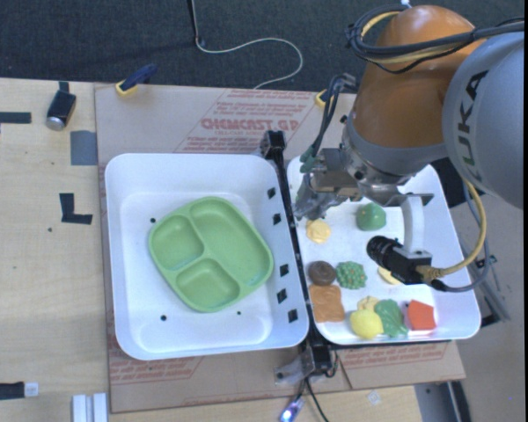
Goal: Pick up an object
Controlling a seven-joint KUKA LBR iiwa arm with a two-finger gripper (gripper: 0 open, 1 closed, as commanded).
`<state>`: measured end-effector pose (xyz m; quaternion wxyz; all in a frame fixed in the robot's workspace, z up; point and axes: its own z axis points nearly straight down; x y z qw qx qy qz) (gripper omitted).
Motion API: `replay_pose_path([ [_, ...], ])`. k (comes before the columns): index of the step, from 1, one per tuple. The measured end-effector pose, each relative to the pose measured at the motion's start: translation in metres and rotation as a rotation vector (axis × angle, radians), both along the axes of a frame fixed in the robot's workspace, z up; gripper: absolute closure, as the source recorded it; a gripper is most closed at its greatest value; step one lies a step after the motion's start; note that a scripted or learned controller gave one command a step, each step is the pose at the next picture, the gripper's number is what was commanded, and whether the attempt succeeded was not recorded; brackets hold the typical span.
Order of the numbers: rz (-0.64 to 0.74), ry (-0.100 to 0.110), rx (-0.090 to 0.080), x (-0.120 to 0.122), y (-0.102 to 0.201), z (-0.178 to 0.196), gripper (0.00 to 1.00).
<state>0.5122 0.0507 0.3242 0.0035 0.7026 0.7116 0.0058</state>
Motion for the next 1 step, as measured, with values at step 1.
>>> replay_pose_path([
  [1,-0.009,0.01,-0.002,-0.0295,0.0078,0.0476,1.0],
])
